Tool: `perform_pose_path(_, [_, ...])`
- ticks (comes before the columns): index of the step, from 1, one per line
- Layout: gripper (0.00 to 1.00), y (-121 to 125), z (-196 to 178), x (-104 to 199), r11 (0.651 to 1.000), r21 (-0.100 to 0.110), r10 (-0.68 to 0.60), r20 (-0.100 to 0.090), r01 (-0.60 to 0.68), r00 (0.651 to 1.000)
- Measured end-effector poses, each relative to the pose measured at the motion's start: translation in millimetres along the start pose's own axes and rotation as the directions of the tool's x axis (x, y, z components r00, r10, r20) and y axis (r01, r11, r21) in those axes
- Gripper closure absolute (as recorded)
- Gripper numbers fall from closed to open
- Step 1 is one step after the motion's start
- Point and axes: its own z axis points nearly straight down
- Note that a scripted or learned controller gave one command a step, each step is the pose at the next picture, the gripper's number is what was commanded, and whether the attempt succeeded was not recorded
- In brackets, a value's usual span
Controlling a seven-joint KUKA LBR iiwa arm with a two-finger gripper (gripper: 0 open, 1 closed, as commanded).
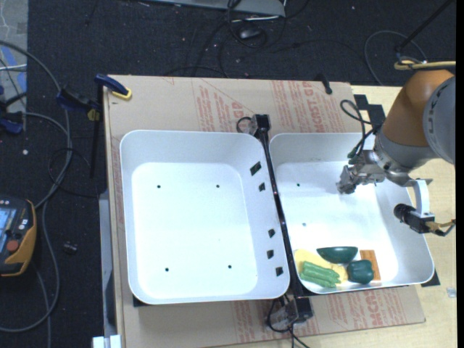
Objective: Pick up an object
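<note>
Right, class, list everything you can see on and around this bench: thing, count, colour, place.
Bins: 2, white, side by side on the bench.
Bowl-like object: 1, dark green, right bin's near corner.
Ridged object: 1, green, beside it.
Chunky object: 1, teal-green, same corner.
Flat piece: 1, yellow, beneath them.
Block: 1, orange, behind the teal one.
Clamp: 1, blue-yellow, bench's far-left corner.
Gripper: 1, grey, over the right bin.

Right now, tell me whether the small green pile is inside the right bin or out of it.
Inside. The green pile lies within the right bin, against its near wall, apart from the hand.
</note>
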Motion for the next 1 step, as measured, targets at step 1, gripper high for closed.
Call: perform_pose_path(1, [1.00,1.5,-43.1,-4.4,1.000,-0.002,0.001,0.001,-0.001,1.000])
